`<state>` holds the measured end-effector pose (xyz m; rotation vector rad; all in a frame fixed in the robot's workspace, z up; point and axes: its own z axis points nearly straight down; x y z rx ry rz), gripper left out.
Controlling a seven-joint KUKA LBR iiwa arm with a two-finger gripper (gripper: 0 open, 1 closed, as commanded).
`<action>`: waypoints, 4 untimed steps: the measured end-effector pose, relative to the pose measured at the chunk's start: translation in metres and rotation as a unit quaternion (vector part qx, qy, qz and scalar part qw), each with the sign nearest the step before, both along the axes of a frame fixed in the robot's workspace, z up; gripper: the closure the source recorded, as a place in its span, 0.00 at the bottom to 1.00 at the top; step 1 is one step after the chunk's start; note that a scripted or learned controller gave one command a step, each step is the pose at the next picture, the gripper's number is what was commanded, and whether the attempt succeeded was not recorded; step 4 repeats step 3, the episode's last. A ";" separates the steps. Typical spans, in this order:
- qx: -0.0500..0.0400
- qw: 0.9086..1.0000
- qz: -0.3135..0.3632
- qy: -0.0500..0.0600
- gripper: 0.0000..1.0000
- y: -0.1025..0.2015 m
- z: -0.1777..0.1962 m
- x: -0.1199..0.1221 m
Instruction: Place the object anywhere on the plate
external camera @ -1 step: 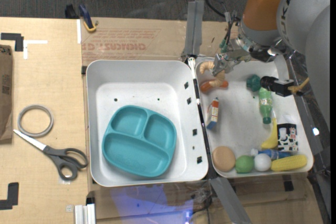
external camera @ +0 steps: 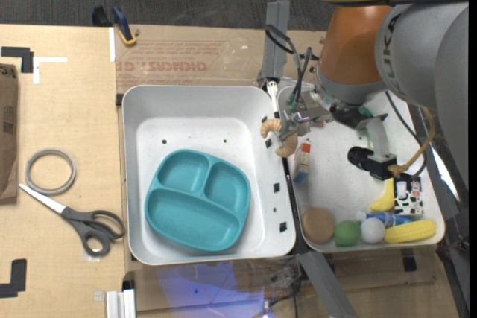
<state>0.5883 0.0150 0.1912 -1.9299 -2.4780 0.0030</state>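
Observation:
A teal divided plate (external camera: 197,199) lies in the left white bin (external camera: 190,97), toward its front. My gripper (external camera: 288,132) hangs over the wall between the two bins, to the right of and behind the plate. A small tan curved object (external camera: 273,127) shows on both sides of the fingers, and the gripper looks shut on it. The grey arm with its orange band (external camera: 358,33) reaches in from the right above the right bin (external camera: 335,182).
A white, blue and orange carton (external camera: 302,161) lies just under the gripper in the right bin. Along that bin's front sit a brown ball (external camera: 318,226), green ball (external camera: 346,233), white ball (external camera: 372,229), corn cob (external camera: 408,231) and banana (external camera: 383,196). Scissors (external camera: 82,218) and a tape roll (external camera: 50,170) lie left of the bins.

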 end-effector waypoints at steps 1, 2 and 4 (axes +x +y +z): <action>0.000 0.999 0.040 0.001 1.00 0.049 0.000 -0.066; 0.000 0.993 0.121 0.002 1.00 0.111 -0.024 -0.111; 0.000 0.993 0.120 0.001 0.00 0.110 -0.024 -0.111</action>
